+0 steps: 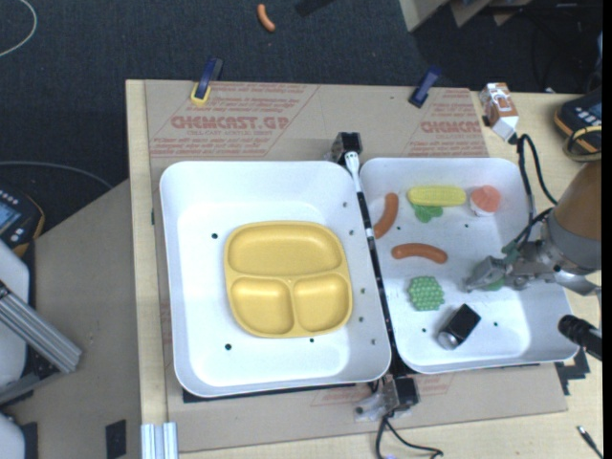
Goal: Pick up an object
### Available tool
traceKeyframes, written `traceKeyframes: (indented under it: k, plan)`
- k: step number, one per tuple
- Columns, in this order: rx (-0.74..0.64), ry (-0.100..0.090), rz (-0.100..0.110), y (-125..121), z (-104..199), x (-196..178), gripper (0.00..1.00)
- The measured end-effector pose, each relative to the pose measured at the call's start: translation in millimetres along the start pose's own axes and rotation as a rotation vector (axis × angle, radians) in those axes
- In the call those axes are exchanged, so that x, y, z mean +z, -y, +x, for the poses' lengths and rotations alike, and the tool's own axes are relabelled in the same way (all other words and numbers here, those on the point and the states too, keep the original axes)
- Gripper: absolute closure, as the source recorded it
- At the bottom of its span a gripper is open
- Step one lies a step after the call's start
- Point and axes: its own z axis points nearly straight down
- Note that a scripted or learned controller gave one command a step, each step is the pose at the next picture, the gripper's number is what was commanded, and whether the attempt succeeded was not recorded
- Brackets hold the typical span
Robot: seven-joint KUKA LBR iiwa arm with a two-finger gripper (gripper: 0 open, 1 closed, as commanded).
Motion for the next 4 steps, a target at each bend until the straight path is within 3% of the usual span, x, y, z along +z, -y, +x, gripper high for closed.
traceKeyframes:
  k: [1, 2, 4]
  plan:
    - [0.002, 0.005, -0.003, 0, 2, 0, 0.0]
    - [0.003, 0.009, -0.006, 0, 1, -11, 1.0]
    - [0.003, 0.015, -0.015, 0, 5, -120, 1.0]
